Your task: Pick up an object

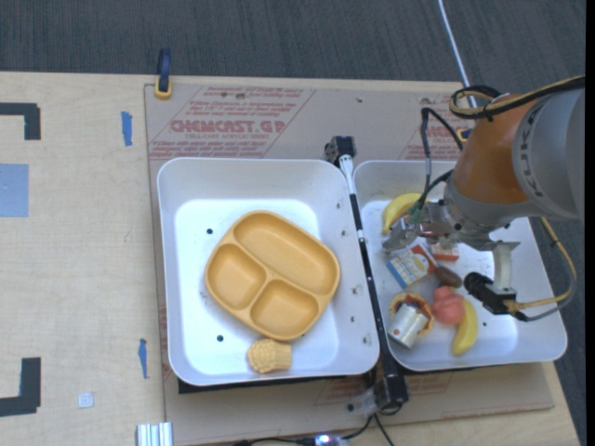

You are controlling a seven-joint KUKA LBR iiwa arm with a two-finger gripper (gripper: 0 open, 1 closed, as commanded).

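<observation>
The camera view looks down on a pale wooden table (74, 249) that carries a cardboard sheet with red print (232, 119) and, on it, two shallow white bins side by side.

The left bin (167, 249) holds a yellow-orange divided plate (271, 272) with three compartments, lying flat near the middle. A pale yellow corn cob toy (268, 354) lies just beside the plate's near edge, by the bin's front wall.

The grey arm (502, 165), with its orange band, reaches in from the right over the right bin (548, 342). The jaws are low in the left half of that bin. They are crowded by clutter and by the wrist above them, so I cannot tell whether they are open or shut, or whether anything sits between them.

A yellow banana (402, 208) lies just beyond the jaws, toward the bin's back left corner. A blue-and-white packet (407, 268) lies just in front of them, close to or touching them, and a small red-orange piece (426, 252) is right beside it. Nearer the front of the bin lie a small can (407, 321), a pink object (449, 306) and a second banana (465, 329), close together and apart from the jaws. A brown piece (448, 275) lies between the packet and the pink object.
</observation>
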